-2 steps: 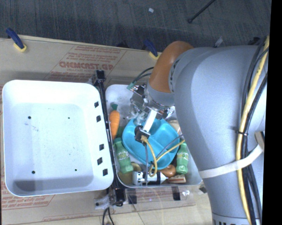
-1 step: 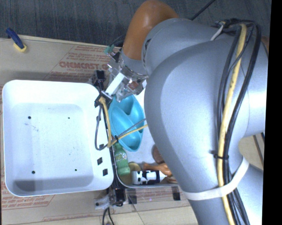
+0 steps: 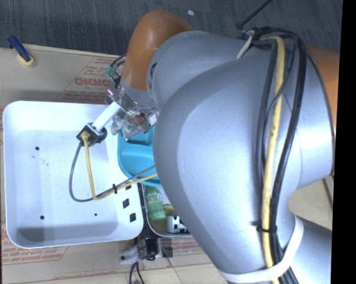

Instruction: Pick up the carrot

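My gripper hangs below the orange wrist band, over the divide between the two bins and just above a blue object in the right bin. The big grey arm hides most of the right bin. A small orange patch sits by the gripper's tip; I cannot tell what it is.
The left white bin lies wide open to the left, with a yellow and black cable loop hanging over it from a black connector. A green item and a white black-dotted piece lie in the right bin's near corner.
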